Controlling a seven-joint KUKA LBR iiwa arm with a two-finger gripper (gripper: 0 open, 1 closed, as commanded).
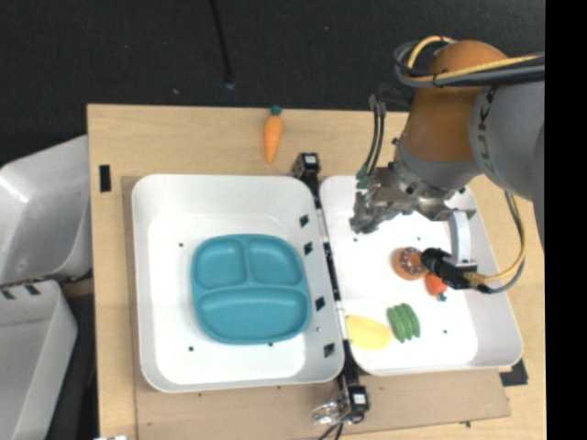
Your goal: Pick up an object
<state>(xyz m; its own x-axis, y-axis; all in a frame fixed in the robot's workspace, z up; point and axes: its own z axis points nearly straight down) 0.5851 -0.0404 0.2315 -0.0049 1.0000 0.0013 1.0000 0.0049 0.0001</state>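
Objects for picking lie in the right bin [495, 337]: a round brownish-red piece [407, 261] near the middle, a small orange-red piece [435, 285] just beside it and partly covered by a black cable fitting, a green ridged piece [403, 322] lower down, and a pale yellow piece [369, 333] touching the green one's left side, close to the bin's left wall. What the round piece and the orange-red piece are is hard to make out at this size, and no writing or label can be read on anything. Over the upper left part of that bin hangs the gripper [367, 218], a dark cluster below the grey wrist; whether the jaws are apart or together cannot be told, since they blur into shadow, and nothing can be seen between them. The arm [459, 108] comes in from the right with its orange band, hiding the bin's upper right corner, and yellow and black cables loop around it. In the left bin [151, 246] a teal divided plate [249, 287] with three compartments lies flat near the centre. Black clips sit along the seam between the two bins. On the bare wooden counter [183, 136] above the left bin lies a toy carrot [273, 135], well apart from the gripper
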